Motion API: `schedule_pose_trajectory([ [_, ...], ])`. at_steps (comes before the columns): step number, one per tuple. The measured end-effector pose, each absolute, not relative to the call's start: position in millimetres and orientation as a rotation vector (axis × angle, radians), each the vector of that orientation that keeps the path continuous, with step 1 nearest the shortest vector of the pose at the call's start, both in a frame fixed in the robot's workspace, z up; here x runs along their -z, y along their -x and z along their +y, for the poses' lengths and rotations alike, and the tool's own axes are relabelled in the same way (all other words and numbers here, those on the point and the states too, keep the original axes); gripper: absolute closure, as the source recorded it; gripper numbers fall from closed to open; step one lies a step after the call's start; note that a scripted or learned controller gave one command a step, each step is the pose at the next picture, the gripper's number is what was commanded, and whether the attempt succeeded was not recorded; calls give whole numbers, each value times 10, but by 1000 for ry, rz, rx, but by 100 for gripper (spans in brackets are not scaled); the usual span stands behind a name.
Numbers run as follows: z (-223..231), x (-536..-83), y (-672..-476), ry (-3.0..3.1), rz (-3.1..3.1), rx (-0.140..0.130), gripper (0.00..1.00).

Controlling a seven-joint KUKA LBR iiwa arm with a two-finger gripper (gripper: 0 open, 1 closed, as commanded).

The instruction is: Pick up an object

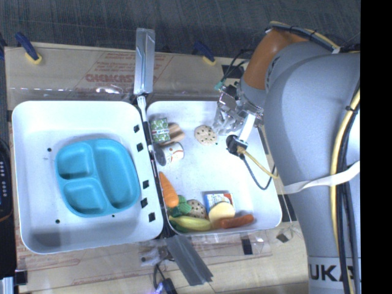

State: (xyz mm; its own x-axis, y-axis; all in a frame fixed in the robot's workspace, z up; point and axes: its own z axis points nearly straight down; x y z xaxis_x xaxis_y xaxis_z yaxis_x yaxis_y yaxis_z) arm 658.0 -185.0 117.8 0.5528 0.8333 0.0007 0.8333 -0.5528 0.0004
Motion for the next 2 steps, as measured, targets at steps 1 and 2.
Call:
schedule_pose_trajectory([
  [1, -1844, -1170, -6577, -2769, 1488, 0, 0],
  [2, -1475, -910, -5566, -2735, 1557, 7, 0],
])
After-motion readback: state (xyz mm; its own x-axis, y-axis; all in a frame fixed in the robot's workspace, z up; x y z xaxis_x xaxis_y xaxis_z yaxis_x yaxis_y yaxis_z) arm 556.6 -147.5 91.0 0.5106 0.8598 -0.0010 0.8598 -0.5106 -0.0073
